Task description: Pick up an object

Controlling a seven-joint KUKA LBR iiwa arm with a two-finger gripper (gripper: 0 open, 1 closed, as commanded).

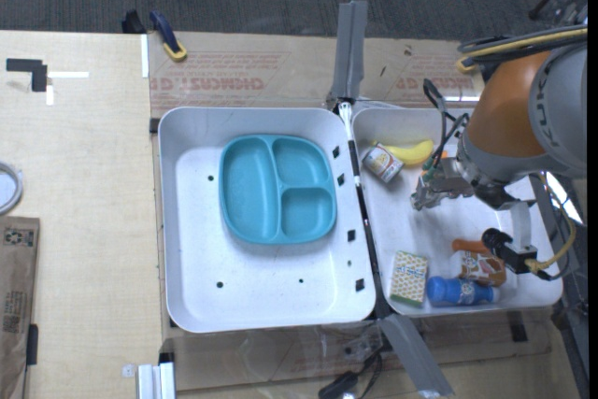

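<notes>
The right bin (392, 115) holds several objects. A small tin can (381, 163) lies near its far left corner, with a yellow banana (411, 151) just behind it. A pale green-and-white carton (408, 277) rests at the near left, and a blue bottle (459, 292) lies beside it. An orange-and-brown packet (480, 263) sits just above the bottle. My gripper (433, 192) hangs over the middle of this bin, to the right of the can and below the banana. I see nothing held in it.
The left bin (177, 229) carries a teal divided plate (277, 189). A grey divider post (350, 51) rises between the bins at the back. The arm's grey body and orange band (509, 117) cover the right bin's far right side.
</notes>
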